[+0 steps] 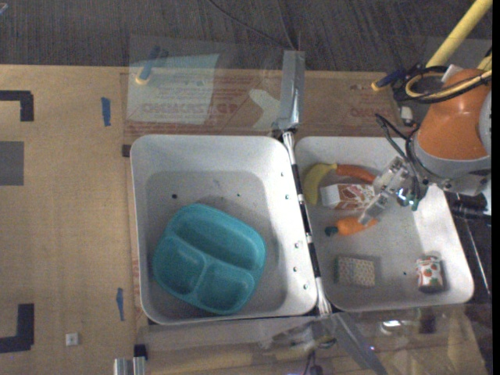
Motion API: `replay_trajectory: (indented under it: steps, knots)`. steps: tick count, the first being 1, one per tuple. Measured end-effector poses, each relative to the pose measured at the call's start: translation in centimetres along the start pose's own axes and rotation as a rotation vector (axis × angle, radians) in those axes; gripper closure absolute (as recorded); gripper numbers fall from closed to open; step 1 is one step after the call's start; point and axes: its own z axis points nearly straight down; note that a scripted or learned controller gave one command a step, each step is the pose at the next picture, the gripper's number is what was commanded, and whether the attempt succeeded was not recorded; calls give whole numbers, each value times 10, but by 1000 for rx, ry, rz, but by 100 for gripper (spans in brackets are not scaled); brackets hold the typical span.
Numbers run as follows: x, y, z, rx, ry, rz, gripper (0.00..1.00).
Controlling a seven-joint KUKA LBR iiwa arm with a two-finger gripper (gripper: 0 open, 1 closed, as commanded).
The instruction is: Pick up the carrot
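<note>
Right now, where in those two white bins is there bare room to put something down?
Left bin: bare floor above the teal plate. Right bin: a bare patch between the sponge and the small carton. Crowded at upper left, where banana, carrot and claw cluster.

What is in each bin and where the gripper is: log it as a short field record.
left bin: teal divided plate
right bin: carrot, banana, small carton, speckled sponge, small red-and-white packet
carrot position: lying flat near the bin's middle, below the carton
gripper: over the right bin, just above and right of the carrot's right end
grasp: carrot is not visibly between the fingers
task state: carrot not yet lifted
</note>
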Motion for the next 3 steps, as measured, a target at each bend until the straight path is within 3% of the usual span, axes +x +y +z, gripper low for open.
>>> replay_trajectory:
  steps: [1,2,3]
  knots:
    - [53,11,4,-1,-16,-137,0]
    - [120,-9,12,1,7,-73,0]
    - [118,-10,2,0,2,-68,100]
